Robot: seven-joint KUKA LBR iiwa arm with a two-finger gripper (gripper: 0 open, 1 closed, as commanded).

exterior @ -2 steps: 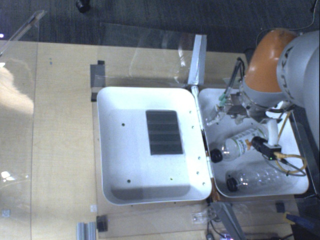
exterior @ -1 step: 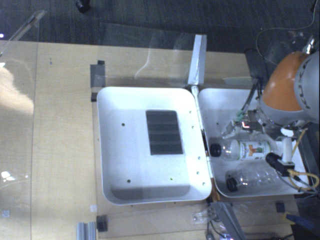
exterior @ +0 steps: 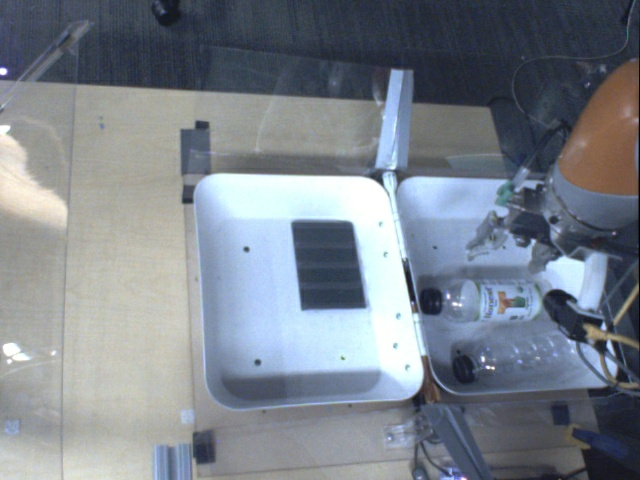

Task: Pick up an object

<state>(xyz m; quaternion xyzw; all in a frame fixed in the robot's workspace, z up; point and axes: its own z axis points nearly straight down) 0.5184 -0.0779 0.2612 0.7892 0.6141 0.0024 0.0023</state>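
Two clear plastic bottles lie on their sides in the right bin (exterior: 450, 203), black caps pointing toward the divider. The upper bottle (exterior: 485, 301) carries a white label with orange and green print (the wording is too small to read). The lower bottle (exterior: 510, 356) is bare and sits near the bin's front rim. The gripper (exterior: 497, 230) hangs above the right bin's far half, just beyond the labelled bottle, its fingers spread and holding nothing. The left bin (exterior: 230, 268) holds a dark ribbed rectangular pad (exterior: 327, 264) at its centre, with bare white floor all round it.
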